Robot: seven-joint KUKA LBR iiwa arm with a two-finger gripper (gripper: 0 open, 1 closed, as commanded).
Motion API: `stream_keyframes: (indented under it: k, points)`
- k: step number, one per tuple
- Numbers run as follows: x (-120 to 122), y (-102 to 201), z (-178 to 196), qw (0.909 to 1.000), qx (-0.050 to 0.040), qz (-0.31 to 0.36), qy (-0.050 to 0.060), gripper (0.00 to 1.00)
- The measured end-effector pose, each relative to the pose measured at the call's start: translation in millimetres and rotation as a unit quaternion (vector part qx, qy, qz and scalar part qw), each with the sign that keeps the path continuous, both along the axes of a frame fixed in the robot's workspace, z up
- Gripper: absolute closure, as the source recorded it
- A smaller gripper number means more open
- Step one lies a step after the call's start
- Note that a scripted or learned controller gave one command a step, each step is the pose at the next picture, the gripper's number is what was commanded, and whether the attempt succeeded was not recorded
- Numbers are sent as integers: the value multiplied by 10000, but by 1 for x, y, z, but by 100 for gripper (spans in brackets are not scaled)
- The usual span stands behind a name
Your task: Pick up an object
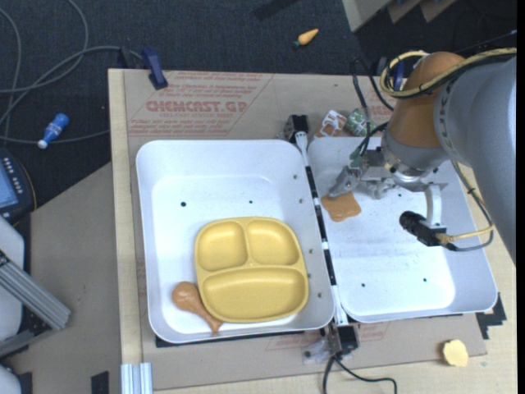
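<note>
A flat orange-brown piece (342, 207) lies in the right bin (410, 290), near its left wall. My gripper (351, 185) hangs low over that bin, just above and to the right of the piece, its tip close to the piece's upper edge. I cannot see whether it touches. In the left bin (164, 179) sits a yellow divided plate (248, 268). A tan drumstick-shaped toy (194, 300) lies against the plate's lower left edge.
A small packet and a green item (346, 122) lie just past the right bin's far edge. A yellow lump (454, 352) rests on the bench at the front right. A blue clip (152, 67) sits on the cardboard's far left.
</note>
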State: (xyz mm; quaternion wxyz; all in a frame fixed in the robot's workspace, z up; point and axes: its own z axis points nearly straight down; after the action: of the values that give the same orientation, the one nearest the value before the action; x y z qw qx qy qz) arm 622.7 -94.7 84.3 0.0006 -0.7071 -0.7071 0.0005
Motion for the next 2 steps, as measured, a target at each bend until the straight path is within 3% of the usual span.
stream_keyframes:
  k: [1,2]
  points:
    - [-5,-41,1,10000,-6,-14,-13,0]
    - [-33,5,1,10000,6,13,-1,0]
